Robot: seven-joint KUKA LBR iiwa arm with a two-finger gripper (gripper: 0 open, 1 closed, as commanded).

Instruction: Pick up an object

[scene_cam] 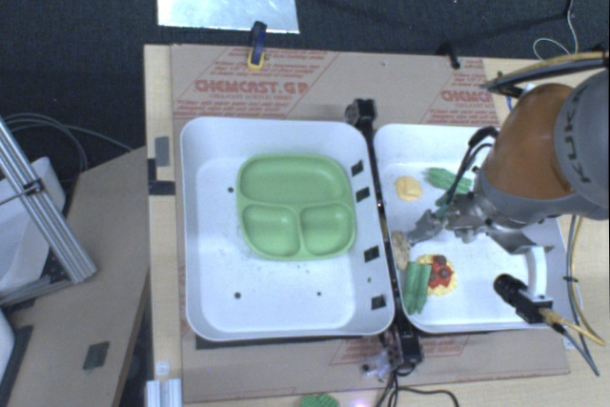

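Bench with two shallow white bins. Left bin [205,205]: one green divided tray [294,205], three compartments, lying flat near the middle. Right bin [477,312]: small toy food items grouped toward its left side — a pale yellow piece [408,189], a green leafy piece [441,176], a green pod-like piece [416,287], and a yellow piece with red spots [440,274].

Gripper [426,228]: lowered into the right bin, just above the green pod-like piece and the spotted piece. Whether it is released or clenched cannot be told; nothing is seen held.

Progress: judged early; no object lifted, the grasp and lift are left.

Writing: "CHEMCAST GP" is printed in red on the board [286,81] under the bins; "KU…" is partly read on the arm [534,157].
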